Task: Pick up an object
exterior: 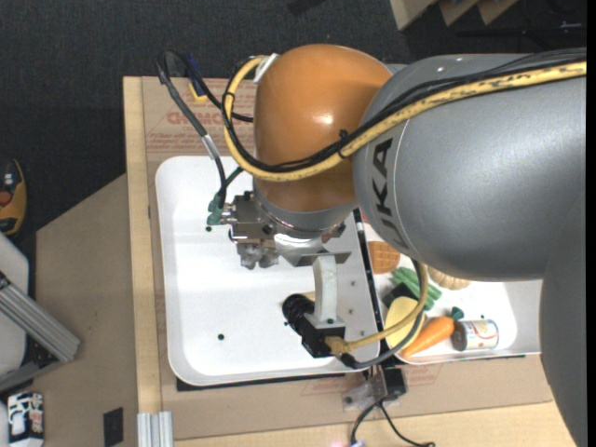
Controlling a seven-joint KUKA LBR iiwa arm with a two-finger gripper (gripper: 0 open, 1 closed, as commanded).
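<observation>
The things worth taking lie in the right bin (510,307), crowded along its left side: a carrot (430,333), a can (475,333) just beside it, a green piece (406,281) and a yellow thing (402,313). The carrot looks to me like a light toy, probably hard and smooth, so it may slip. I would take it across the thick middle, not the tapering end. The can is stiff and round and would roll, so its body is the place to grip.

My claw (253,246) hangs over the left bin (191,287), well apart from all of these. My wrist points down with the orange band (307,119) bulking above it, and I cannot tell whether the claw is spread or pressed together.
</observation>
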